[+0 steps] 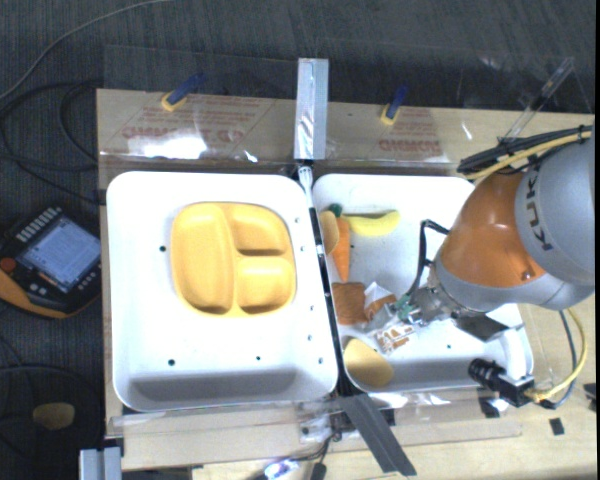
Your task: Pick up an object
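Observation:
My gripper (400,323) is low in the right bin (420,193), at the middle of its floor, under the grey and orange wrist. It sits over a crumpled clear wrapper (385,313) next to a brown piece (348,303). An orange carrot (340,250) lies along the bin's left wall. A yellow banana (372,223) rests near the back. A tan round object (368,363) sits at the front left corner.
The left bin (140,358) holds a yellow divided tray (232,258). The arm's bulk covers the right half of the right bin. A handheld pendant (45,263) lies on the floor to the left of the bench.

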